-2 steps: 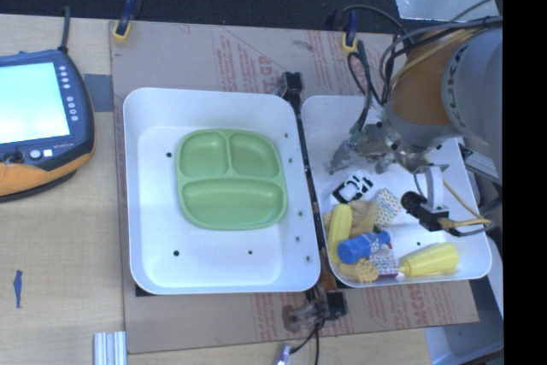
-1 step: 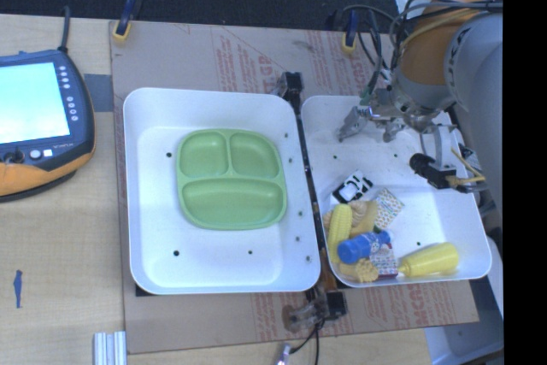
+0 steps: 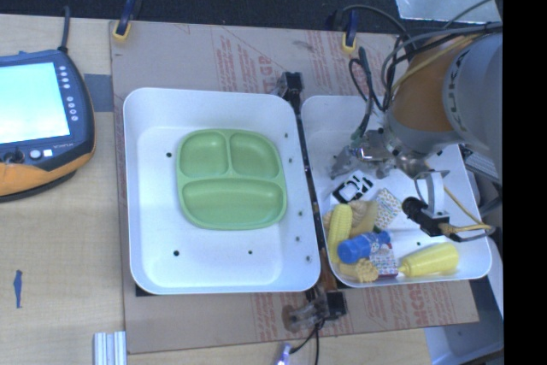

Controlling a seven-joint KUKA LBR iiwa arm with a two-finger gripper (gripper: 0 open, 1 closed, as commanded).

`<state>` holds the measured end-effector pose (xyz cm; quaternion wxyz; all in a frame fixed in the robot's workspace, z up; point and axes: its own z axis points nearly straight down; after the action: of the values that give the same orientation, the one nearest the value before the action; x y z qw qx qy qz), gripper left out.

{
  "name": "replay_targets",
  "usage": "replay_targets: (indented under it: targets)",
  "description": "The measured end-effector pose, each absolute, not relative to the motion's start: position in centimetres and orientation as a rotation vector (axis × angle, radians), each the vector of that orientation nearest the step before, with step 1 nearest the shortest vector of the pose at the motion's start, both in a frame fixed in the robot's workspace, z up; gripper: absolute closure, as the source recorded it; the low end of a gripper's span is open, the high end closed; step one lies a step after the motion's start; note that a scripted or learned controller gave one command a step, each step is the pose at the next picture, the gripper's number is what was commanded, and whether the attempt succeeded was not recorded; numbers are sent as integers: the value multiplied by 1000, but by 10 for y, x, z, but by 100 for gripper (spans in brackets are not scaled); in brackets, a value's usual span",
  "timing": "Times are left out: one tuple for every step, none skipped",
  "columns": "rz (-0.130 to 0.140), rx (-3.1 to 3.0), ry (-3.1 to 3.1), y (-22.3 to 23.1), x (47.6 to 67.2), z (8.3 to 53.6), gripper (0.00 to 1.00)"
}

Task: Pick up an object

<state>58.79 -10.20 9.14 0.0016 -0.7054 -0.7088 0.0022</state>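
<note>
- While the grey arm with its orange band leans in from the right, its gripper hangs over the upper half of the right bin. From this angle one cannot tell whether the gripper is spread or pressed together.
- Candidate objects for the pick crowd the lower half of the right bin, below the gripper.
- Black-and-white item: the piece nearest the gripper, just below it; its kind cannot be made out.
- Yellow corn cob: lies along the bin's left wall, roughly lengthwise to it.
- Blue toy: touches the lower end of the corn cob, on its right.
- Checkered packet: sits right of the corn cob, near the middle of the pile.
- Yellow plastic piece: lies on its side near the bin's lower right corner.
- Left bin: holds a green divided plate with three compartments, flat and near the bin's middle.
- Both bins rest side by side on a cardboard sheet, held to the bench by a blue clamp at its upper left corner.
- Teach pendant: lies at the bench's left edge with its screen lit, apart from the bins.
</note>
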Motion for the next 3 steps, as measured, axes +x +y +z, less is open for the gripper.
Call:
replay_targets:
  targets:
    - [5,-2217,-2225,-159,504,92,0]
    - [0,-2216,-2225,-121,652,92,0]
    - [4,-2216,-2225,-141,491,92,0]
